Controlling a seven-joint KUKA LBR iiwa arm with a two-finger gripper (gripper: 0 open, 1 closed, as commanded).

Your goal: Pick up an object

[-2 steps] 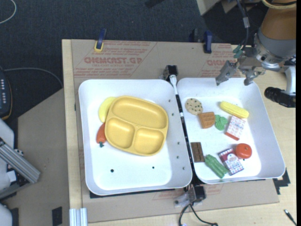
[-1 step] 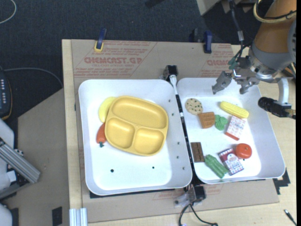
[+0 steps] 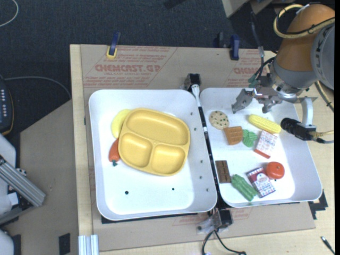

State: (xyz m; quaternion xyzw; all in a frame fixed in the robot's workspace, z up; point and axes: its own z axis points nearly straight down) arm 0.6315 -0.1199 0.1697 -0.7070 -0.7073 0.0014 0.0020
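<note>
Two white bins (image 3: 101, 142) sit on a brown board (image 3: 159, 62) — dark carpet (image 3: 64, 15) beyond.

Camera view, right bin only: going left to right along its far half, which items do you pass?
Cookie → orange-brown block → small green piece → corn cob. The gripper hangs above the bin's far edge.

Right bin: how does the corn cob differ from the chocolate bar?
The corn cob is yellow and rounded; the chocolate bar is dark brown and flat. The corn cob lies near the far side, below the pincer; the chocolate bar lies against the bin's left wall, nearer the front. Both are elongated toy foods lying flat.
</note>
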